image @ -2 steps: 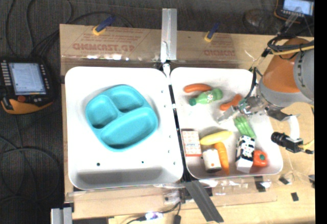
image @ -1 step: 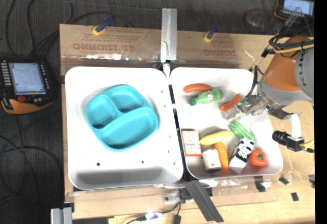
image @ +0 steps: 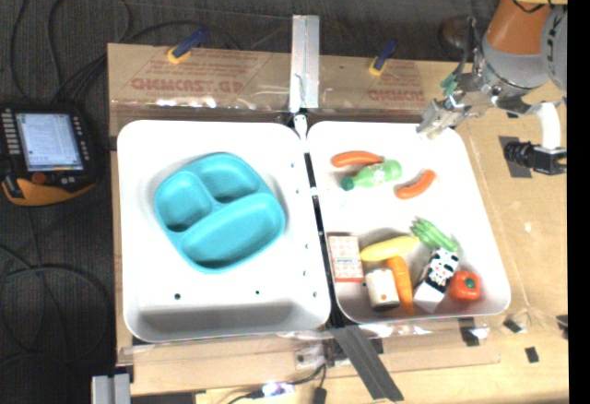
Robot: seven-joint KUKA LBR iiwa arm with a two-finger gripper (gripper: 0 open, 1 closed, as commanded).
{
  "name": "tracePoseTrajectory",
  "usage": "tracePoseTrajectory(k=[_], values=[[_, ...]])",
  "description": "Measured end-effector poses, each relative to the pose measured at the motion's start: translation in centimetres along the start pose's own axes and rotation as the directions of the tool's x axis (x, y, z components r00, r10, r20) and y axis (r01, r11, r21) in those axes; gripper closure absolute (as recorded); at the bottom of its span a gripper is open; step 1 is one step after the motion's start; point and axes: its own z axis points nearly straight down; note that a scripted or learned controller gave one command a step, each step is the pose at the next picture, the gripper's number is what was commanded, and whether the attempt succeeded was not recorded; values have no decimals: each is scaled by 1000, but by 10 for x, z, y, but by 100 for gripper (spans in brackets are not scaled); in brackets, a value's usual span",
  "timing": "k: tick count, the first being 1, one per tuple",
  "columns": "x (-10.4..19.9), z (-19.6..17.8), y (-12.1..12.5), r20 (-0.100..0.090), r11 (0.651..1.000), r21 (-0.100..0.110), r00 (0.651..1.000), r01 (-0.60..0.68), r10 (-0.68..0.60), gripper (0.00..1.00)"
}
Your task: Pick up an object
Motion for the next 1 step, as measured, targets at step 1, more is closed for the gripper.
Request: tracePoseTrajectory(k=[1], values=[[85,5,-29,-4,998,2,998,-67,67,100]])
